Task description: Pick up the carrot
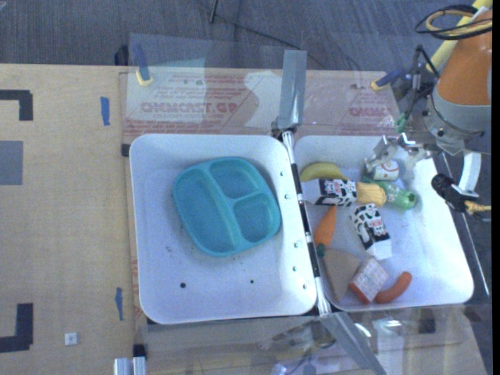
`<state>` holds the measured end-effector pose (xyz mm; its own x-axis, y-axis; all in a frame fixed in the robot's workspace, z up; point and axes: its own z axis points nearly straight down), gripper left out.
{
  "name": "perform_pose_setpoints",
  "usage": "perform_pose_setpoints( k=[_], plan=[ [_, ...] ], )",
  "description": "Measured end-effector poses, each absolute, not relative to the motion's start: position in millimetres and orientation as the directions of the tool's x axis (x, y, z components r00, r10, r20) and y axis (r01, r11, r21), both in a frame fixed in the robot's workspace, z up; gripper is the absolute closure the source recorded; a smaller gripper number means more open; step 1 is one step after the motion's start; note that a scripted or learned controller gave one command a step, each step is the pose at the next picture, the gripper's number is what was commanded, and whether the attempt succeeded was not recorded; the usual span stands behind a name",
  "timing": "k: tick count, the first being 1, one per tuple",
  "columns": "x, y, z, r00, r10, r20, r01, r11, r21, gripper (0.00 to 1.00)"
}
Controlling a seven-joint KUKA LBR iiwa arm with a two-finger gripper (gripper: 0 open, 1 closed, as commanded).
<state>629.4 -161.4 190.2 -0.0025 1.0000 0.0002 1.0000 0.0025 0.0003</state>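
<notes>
The carrot (326, 225) is a small orange cone lying at the left side of the right bin (445, 241), close to the divider, its tip pointing toward the bin's front. My gripper (386, 162) hangs over the back of the right bin, up and to the right of the carrot and well apart from it. It is just above a corn cob (372, 193) and a green item (403, 200). Nothing from the bin shows in the gripper.
Around the carrot lie a banana (320, 170), two black-and-white cartons (337, 191) (370, 226), a tan wedge (339, 269), a red box (367, 280) and a sausage (393, 287). The left bin (156, 287) holds a blue divided plate (226, 205).
</notes>
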Motion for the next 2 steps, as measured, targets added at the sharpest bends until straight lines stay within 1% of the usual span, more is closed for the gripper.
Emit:
perform_pose_setpoints(
  k=[1,2],
  plan=[
    [623.9,-109,116,-0.316,0.949,-0.015,0.948,0.317,0.027,0.00],
    [564.4,-119,107,-0.377,0.926,-0.033,0.924,0.378,0.051,0.00]
  ],
)
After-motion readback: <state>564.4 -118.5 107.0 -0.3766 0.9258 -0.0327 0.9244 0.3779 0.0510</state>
